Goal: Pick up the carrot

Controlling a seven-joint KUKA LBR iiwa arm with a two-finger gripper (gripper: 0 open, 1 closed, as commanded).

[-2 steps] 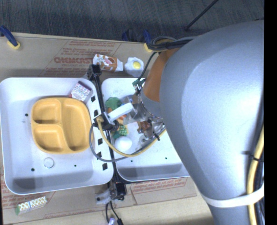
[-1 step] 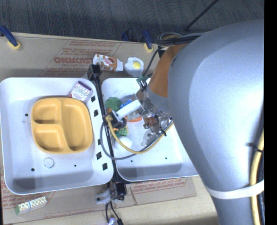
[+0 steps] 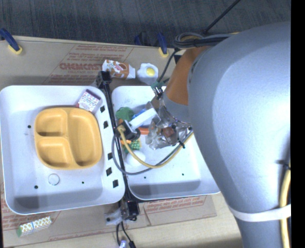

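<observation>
Nearest to me, at the near left corner of the cardboard-covered counter [image 3: 178, 211], lies a small patterned packet [image 3: 34, 225]. Beyond it the two white bins stand side by side. In the left bin [image 3: 13, 190] a small clear disc [image 3: 53, 179] lies toward the near side. Past it a yellow divided plate [image 3: 68, 137] takes up the middle, with a pink-and-white packet [image 3: 89, 100] just beside its far right corner.

The grey arm [image 3: 245, 112] reaches over the right bin [image 3: 167, 187] from the right, and its jaws sit low among a cluster of things in that bin's left half. I cannot tell whether the jaws are released or clenched, because the parts around them hide the tips.

The carrot [image 3: 143, 131] shows as a short orange sliver just left of the jaws; whether they touch it I cannot tell. A small green bumpy piece [image 3: 135, 144] lies on its near side. A blue-and-white thing [image 3: 141, 118] and a green thing [image 3: 124, 112] lie on its far side.

Farthest off, on the counter behind the bins, stand a small brown-and-white carton [image 3: 116, 67] and a white piece with a yellow centre [image 3: 148, 72].
</observation>
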